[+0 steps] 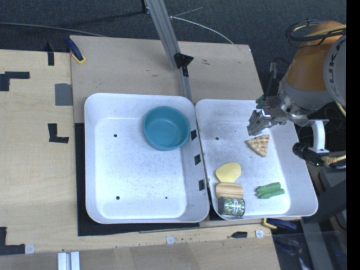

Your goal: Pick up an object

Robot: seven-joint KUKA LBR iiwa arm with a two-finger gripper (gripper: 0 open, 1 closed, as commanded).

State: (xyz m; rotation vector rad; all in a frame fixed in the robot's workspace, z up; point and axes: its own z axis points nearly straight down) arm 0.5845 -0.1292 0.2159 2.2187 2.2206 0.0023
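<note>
Camera view, looking down at a slant, shows the tan, triangular waffle-patterned wedge (259, 145) lying flat in the right white bin (225, 122), in its upper right part, just below and touching or nearly touching the dark tip of the end effector (257, 127). Whether the end effector is spread or pressed together I cannot tell, since its tip reads as one dark block from this angle; nothing shows between its parts. Lower in the same bin, a pale yellow rounded piece (228, 171) lies near the left wall, with a tan cylindrical stick (229, 190) just beneath it and a green and silver can on its side (232, 207) just below that, at the bin's front edge. A green pea-pod-shaped piece (269, 190) lies to the right of the stick, well apart from the wedge. Above the end effector, the grey arm with its orange band (312, 66) comes in from the right edge. The left white bin (112, 167) sits side by side with the right one and holds a round blue bowl (166, 128), upright, in its upper right corner. Both bins rest on a light wooden table (34, 151) marked with dark tape pieces, and a grey metal pole (166, 30) slants down to the seam between the bins.
</note>
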